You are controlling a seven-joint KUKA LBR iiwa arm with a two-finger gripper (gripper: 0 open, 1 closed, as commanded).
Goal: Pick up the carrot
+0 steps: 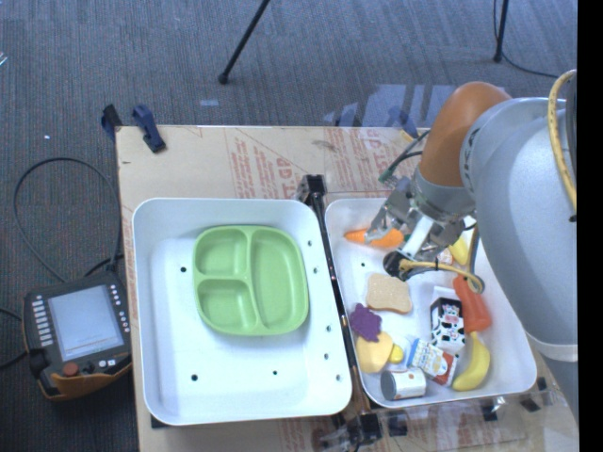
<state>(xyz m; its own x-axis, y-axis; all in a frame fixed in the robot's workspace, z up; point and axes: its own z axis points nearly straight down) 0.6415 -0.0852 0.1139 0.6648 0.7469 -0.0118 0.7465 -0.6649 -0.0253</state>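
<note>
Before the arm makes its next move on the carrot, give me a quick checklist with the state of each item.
1. Carrot in plain view in the right bin: ok.
2. Pincer at the carrot's thick end: ok.
3. Carrot gripped by the pincer: cannot tell.
4. Toast slice lying apart from the carrot: ok.
5. Carrot's tip away from the bin's left wall: cannot tell, it lies close.

Two white bins point(155, 281) point(350, 276). One green plate point(251, 279), well apart from the gripper point(403, 243); one carrot point(370, 237) beside it; one bread slice point(388, 294) near; one banana point(474, 365) and one can point(405, 384) farther off.
</note>
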